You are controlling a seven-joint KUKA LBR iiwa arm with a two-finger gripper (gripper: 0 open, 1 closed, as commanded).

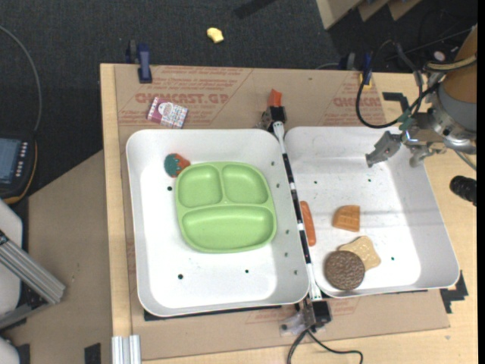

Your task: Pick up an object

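We take the orange wedge [346,218] as the likeliest thing to pick up, since it lies alone on the floor of the right bin [424,203], a little toward the bin's front from its middle and clear of the walls. It looks like a small toy piece of bread or cheese, tan-orange, blocky with flat faces, and we judge it light, fairly stiff and not fragile; its sides should give two fingers parallel surfaces to close on, so we would take it across its narrower width from straight above. Nearer the right bin's front lie a round dark brown cookie [345,269] and a pale cracker [364,251], the two touching or overlapping; both look flat and thin, so we expect them to be harder to pinch off the floor, and closing on one may drag the other. An orange carrot-like stick [307,222] lies along the right bin's left wall, too close to it for a finger to pass easily. The gripper [394,146] hangs over the right bin's back, well apart from the wedge, holding nothing; we read its fingers as spread, though the view is small. In the left bin [151,279] sits a green divided plate [225,205], with a small round red-and-teal thing [176,164] just beside its back left corner.
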